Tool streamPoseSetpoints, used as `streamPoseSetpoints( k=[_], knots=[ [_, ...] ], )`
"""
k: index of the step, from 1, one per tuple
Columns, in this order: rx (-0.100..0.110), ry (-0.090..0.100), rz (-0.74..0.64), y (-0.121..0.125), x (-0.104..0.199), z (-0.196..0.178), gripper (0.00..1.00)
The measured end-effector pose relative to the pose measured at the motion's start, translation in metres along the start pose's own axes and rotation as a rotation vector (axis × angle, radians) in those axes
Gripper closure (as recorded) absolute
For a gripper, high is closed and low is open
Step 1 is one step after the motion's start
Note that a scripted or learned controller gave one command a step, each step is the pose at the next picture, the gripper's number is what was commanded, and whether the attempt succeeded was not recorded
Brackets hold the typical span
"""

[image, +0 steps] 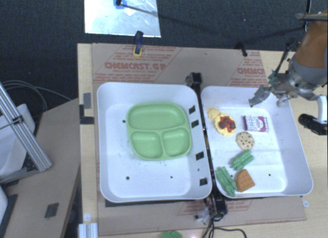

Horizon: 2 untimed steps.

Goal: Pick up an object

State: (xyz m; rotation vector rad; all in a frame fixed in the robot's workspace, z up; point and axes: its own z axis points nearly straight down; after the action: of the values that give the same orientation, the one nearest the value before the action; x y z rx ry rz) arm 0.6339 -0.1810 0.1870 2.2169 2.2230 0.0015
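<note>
Hand [267, 95], metal fingers spread wide and holding nothing, hovers over the glossy white right bin [293, 150] near a flat purple packet [255, 124].

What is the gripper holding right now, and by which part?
Nothing. The gripper hovers open over the right bin's far edge, apart from the purple packet and other items.

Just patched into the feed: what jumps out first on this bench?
A green divided plate sits alone in the left bin. The right bin holds scattered toy foods, such as a cookie and a purple carton. The gripper hovers at that bin's far edge.
</note>
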Motion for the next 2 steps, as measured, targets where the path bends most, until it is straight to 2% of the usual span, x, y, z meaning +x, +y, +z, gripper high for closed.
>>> streamPoseSetpoints(
  k=[1,2],
  knots=[
    [-0.004,0.000,-0.004,0.036,-0.001,-0.003,0.00],
    [0.000,-0.001,0.003,0.035,-0.019,0.020,0.00]
  ],
)
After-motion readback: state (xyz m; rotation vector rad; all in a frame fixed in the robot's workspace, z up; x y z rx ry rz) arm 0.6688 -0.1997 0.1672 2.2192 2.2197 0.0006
